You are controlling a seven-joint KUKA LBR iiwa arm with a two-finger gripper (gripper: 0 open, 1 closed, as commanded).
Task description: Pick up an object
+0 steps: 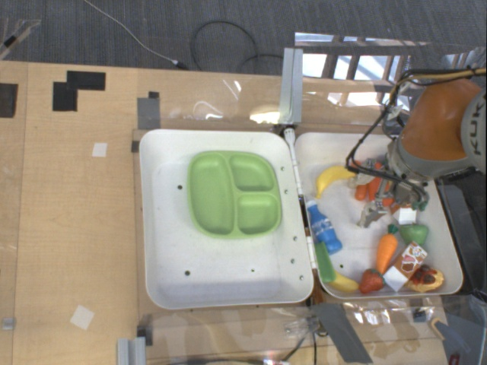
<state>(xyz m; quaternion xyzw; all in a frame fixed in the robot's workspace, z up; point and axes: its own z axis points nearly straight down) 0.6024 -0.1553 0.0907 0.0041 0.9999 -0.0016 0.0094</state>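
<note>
My gripper [378, 206] hangs low over the middle of the right bin [342, 152], under the grey wrist with its orange band [437, 124]. A small orange-red toy [364, 191] lies just to its left, and a yellow banana [332, 179] lies farther left. A white cube [406, 216] and a green toy [415, 234] lie close on its right. Below it sits an orange carrot [386, 251]. Whether anything is in its grasp is hidden by the wrist.
A blue bottle [325, 230] and a green stick [323, 261] lie along the right bin's left wall. A strawberry [371, 281], a small carton [413, 258] and a pastry [426, 280] crowd the front right corner. The left bin [167, 265] bears a green divided plate [232, 194].
</note>
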